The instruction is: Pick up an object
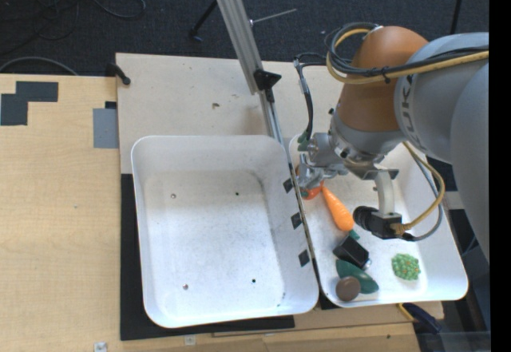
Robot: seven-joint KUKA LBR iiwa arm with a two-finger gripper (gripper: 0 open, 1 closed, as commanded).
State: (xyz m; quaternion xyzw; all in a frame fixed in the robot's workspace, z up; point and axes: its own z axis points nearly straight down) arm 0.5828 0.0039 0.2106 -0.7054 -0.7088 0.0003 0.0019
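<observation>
My gripper hangs low over the far left corner of the right bin, under the grey wrist with its orange band. An orange carrot-shaped object lies slantwise just below it, its upper end right at the gripper. A small red-orange thing sits at the bin's left wall beside that end. Nearer the front lie a black block, a teal object, a brown ball and a green knobbly ball. I see nothing lifted.
The left bin stands beside the right one, with a divider carrying black clips between them. A slanted aluminium post rises behind the bins. Cables loop around the wrist.
</observation>
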